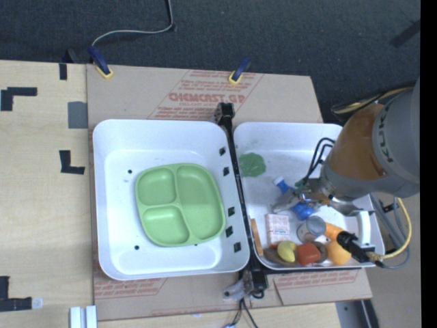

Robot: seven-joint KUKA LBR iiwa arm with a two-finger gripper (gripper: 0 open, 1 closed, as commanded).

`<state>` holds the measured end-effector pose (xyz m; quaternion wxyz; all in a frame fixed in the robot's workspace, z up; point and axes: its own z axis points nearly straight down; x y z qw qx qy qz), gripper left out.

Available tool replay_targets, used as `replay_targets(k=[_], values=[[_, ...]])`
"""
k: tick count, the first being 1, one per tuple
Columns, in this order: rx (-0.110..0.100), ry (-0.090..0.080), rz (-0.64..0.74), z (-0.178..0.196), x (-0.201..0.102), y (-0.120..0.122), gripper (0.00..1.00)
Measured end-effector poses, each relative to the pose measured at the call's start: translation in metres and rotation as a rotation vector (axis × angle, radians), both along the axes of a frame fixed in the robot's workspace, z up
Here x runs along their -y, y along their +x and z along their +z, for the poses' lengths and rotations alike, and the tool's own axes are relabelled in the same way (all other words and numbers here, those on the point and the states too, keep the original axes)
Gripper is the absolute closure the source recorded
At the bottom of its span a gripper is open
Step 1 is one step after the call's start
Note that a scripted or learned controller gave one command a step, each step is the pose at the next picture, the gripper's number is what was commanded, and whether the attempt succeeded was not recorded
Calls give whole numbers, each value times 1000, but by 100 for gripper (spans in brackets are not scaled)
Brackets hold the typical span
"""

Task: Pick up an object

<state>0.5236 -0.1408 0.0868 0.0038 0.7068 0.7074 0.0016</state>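
Note:
My gripper [290, 200] hangs low over the middle of the right bin [287, 145], reaching in from the right under the grey and orange arm [365, 149]. A small blue object [302, 210] lies right at its tip, and another blue piece [280, 183] sits just behind it. Whether anything is gripped cannot be told from this angle. Along the bin's front lie a white and pink packet [276, 225], a grey round can [314, 228], a yellow fruit [285, 252], a red fruit [308, 253] and an orange fruit [339, 253].
A flat green piece [251, 164] lies at the right bin's back left. The left bin [113, 149] holds a green divided plate [180, 203]. A black divider [232, 176] runs between the bins. Cardboard [205, 94] lies under both.

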Motion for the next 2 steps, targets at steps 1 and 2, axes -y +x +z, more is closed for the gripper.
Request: replay_targets(k=[1, 2], values=[[0, 0, 0, 10, 0, 0, 100], [-7, 4, 2, 98, -61, 56, 100]])
